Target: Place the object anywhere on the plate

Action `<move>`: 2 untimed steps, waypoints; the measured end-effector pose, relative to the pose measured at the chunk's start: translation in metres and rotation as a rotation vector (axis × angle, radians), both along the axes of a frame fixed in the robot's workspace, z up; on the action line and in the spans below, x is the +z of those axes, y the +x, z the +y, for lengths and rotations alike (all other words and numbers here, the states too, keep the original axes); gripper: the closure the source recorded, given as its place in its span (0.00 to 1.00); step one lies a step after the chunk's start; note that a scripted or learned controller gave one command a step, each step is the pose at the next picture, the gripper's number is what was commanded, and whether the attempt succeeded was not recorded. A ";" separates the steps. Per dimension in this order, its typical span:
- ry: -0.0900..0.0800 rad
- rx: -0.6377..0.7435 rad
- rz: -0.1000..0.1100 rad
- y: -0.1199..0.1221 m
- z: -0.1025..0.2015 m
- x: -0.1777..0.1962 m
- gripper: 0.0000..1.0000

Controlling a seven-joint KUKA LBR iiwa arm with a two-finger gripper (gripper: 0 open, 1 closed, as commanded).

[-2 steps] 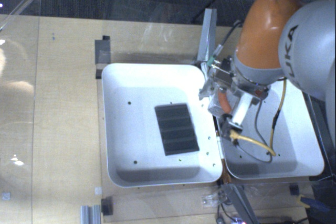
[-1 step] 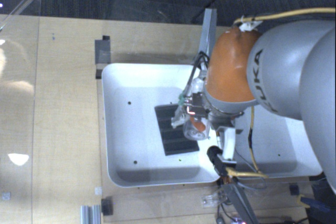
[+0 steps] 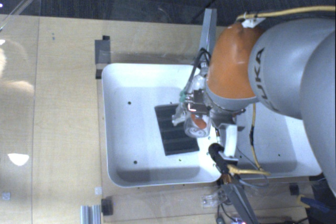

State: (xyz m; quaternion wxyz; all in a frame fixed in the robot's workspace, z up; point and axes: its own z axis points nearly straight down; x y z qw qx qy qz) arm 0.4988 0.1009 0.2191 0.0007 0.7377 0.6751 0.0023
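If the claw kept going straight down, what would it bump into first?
Probably the dark ridged plate lying in the white bin. The claw hangs right over its right side, though how high is hard to tell.

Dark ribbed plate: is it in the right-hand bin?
No. The dark ribbed plate lies on the floor of the left bin, partly under the arm's wrist.

Left bin (image 3: pixel 121 113): white, set on the wooden worktop (image 3: pixel 58 113).
Plate (image 3: pixel 176 131): dark, ridged, lying in the bin.
Hand (image 3: pixel 191 118): positioned over the plate's right edge.
Arm (image 3: pixel 278 60): grey, orange-banded, entering from the right.
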 end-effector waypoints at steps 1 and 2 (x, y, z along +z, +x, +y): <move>-0.002 0.100 0.003 0.055 -0.082 -0.022 1.00; -0.003 0.434 -0.003 0.025 -0.037 0.032 1.00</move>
